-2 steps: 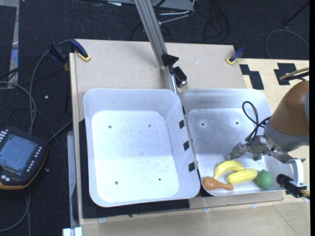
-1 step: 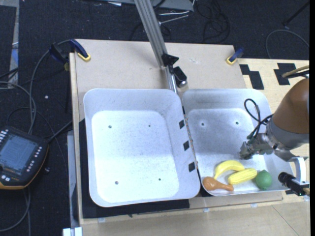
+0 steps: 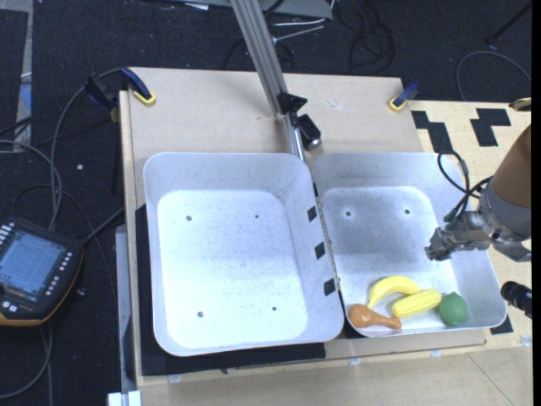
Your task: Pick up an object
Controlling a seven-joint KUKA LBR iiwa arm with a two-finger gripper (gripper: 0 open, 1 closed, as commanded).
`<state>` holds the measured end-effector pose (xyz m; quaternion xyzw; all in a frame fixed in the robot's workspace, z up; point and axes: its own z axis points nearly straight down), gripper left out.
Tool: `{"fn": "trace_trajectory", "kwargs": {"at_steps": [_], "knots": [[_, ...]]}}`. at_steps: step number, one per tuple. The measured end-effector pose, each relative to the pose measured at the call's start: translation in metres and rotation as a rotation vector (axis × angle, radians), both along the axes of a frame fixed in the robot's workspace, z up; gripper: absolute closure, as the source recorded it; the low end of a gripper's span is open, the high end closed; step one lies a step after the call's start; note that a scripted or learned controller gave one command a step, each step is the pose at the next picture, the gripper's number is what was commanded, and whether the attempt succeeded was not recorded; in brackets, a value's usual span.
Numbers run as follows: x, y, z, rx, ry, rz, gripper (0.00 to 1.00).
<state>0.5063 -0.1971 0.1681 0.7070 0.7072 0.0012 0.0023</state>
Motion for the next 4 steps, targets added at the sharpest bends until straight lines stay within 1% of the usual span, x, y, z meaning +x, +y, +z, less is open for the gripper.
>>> {"fn": "trace_trajectory", "kwargs": {"at_steps": [1, 2, 3, 4], "knots": [[-0.003, -0.005, 0.044, 0.0, 0.001, 0.0, 1.0], [-0.002, -0.005, 0.071, 0.001, 0.003, 0.0, 1.0], [0.012, 0.044, 0.06, 0.003, 0.006, 0.004, 1.0], [0.032, 0.093, 0.071, 0.003, 0.004, 0.005, 1.0]]}}
